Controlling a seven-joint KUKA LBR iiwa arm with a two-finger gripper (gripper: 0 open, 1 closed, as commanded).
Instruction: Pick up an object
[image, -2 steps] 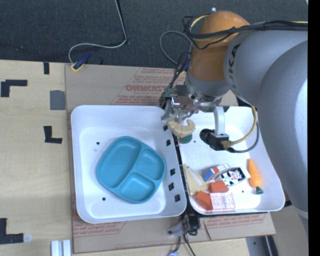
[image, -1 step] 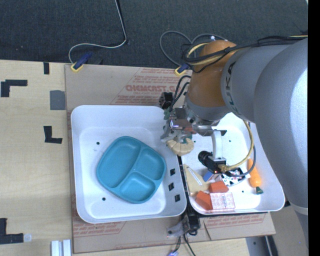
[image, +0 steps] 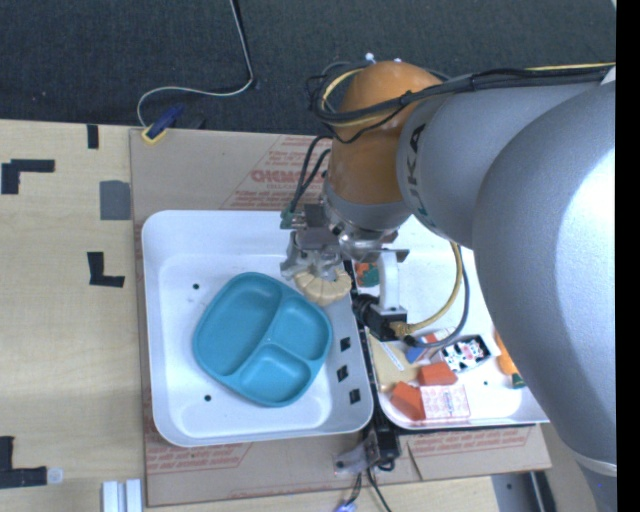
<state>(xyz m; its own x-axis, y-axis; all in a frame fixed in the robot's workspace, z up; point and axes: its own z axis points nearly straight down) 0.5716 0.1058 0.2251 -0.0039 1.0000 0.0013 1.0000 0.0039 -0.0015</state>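
At the left bin's (image: 165, 300) upper right corner, the camera view shows the gripper (image: 318, 262) low over a tan object (image: 325, 288) lying just beside the blue tray (image: 262, 338). Whether it is apart or closed I cannot tell. To do the pick well, it should centre on the tan piece, clear of the tray rim, and lift straight. The arm hides much of the right bin (image: 500, 410), and its small items blur together.

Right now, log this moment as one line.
claw low in left bin | over beige object | beside blue divided plate | grasp unconfirmed
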